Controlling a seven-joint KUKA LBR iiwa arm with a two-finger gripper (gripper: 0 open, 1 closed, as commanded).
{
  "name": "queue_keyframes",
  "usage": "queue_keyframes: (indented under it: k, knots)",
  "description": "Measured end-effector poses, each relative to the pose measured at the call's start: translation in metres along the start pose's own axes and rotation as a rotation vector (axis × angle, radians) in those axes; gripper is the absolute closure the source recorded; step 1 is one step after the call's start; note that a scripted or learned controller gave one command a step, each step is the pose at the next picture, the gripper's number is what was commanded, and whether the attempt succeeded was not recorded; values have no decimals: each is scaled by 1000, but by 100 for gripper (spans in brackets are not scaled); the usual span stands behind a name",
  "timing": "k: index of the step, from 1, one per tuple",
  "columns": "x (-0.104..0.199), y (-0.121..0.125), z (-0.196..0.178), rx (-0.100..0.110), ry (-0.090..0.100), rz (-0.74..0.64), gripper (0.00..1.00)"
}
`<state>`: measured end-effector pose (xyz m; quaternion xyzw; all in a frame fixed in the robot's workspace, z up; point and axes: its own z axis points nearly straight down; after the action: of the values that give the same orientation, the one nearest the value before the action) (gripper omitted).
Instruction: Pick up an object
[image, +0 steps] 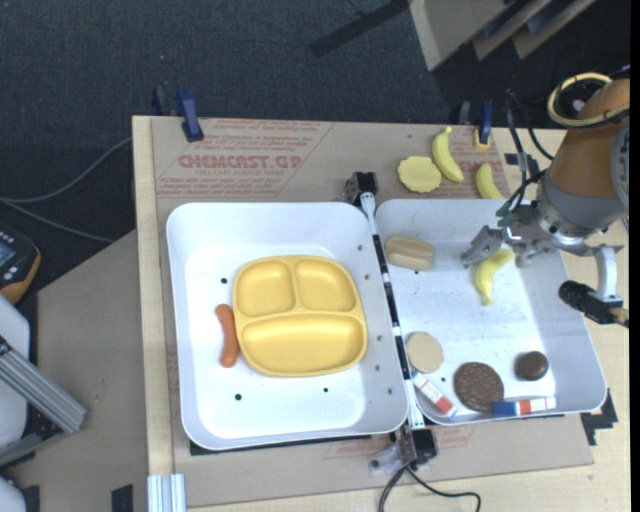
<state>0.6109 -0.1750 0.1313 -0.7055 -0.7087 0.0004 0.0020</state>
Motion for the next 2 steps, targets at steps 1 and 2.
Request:
queue_keyframes:
  k: [1,2]
  knots:
    - [-11,-8,50,3,-1,5,0]
    - [-11,-6,36,-6,-3,4,100]
